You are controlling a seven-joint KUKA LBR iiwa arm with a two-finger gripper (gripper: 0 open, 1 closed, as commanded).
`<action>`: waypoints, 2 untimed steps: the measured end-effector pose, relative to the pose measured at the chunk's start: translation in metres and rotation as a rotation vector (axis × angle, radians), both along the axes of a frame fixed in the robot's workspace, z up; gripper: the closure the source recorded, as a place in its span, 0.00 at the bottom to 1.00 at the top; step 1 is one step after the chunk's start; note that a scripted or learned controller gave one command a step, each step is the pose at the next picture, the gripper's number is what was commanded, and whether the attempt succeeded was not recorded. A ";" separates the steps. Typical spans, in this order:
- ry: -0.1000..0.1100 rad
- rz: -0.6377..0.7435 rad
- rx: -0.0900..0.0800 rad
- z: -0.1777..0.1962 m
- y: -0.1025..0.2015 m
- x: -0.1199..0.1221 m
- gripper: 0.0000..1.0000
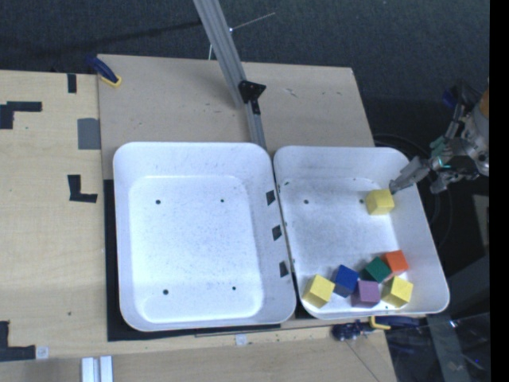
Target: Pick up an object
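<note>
One yellow block (pixel 379 203) lies right of centre, just beside the gripper (pixel 421 175), whose opening I cannot tell. Approach seems underway; next it must straddle that block.

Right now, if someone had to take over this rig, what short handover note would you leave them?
Claw: at the right bin's upper right rim, open, nothing between its fingers.
Yellow cube: alone in the right bin, just below and left of the claw's fingertips.
Other blocks: a yellow, blue, purple, green, orange and second yellow block clustered at that bin's lower right corner.
Done: no pick yet.
Left: grasp and lift one object; the lone yellow cube looks nearest.
</note>
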State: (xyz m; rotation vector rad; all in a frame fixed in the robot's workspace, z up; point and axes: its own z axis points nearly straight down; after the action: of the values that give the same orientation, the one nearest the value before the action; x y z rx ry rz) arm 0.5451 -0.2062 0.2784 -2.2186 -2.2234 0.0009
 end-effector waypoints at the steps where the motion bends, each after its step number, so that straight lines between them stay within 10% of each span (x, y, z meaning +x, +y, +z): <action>1: 0.000 0.000 0.000 0.000 0.000 0.000 0.00; 2: 0.005 -0.001 0.000 -0.044 -0.002 -0.003 0.00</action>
State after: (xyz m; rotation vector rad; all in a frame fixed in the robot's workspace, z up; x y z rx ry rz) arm 0.5423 -0.2084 0.2343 -2.2175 -2.2198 0.0058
